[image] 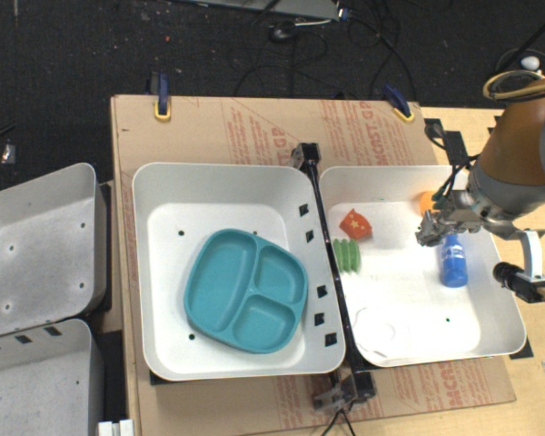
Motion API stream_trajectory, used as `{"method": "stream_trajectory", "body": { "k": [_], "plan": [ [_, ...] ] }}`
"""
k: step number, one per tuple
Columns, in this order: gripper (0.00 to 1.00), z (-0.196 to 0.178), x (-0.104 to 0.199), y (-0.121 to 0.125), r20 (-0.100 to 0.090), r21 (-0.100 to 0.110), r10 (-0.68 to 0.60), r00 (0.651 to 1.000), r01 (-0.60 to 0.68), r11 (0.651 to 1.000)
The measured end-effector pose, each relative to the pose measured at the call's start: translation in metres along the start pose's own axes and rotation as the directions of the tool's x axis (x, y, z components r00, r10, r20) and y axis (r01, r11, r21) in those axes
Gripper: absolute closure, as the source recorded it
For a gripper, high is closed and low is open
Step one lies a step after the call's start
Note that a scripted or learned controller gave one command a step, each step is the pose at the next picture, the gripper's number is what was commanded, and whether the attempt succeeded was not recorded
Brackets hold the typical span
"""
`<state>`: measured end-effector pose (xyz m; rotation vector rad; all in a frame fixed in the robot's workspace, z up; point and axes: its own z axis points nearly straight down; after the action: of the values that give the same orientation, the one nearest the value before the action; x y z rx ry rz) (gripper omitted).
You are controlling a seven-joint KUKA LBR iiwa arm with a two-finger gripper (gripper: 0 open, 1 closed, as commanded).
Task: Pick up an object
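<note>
In the right bin (490,339) lie a red piece (356,224), a green piece (347,255) just below it, and a small orange piece (425,201) partly hidden by the arm. A blue bottle-like object (453,263) lies toward the bin's right side. My gripper (434,231) hangs over the bin right at the blue object's upper end, between it and the orange piece. Whether it touches the blue object is unclear.
A teal divided plate (246,290) lies in the left bin (163,198). A black divider (325,243) with clamps runs between the bins. The grey arm with its orange band (518,143) enters from the right, with a black bracket (520,280) beside the bin.
</note>
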<state>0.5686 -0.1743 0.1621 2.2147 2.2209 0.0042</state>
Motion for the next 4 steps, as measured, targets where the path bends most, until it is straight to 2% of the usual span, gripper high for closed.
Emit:
{"method": "stream_trajectory", "body": {
  "k": [2,3,4],
  "plan": [
    [1.00,-0.120,-0.008,0.011,0.001,-0.002,-0.001,1.000,0.001,1.000],
    [1.00,-0.111,0.035,0.007,-0.003,0.007,-0.003,1.000,0.003,1.000],
    [1.00,-0.112,0.084,-0.005,-0.003,0.006,-0.004,1.000,0.004,1.000]
  ]
}}
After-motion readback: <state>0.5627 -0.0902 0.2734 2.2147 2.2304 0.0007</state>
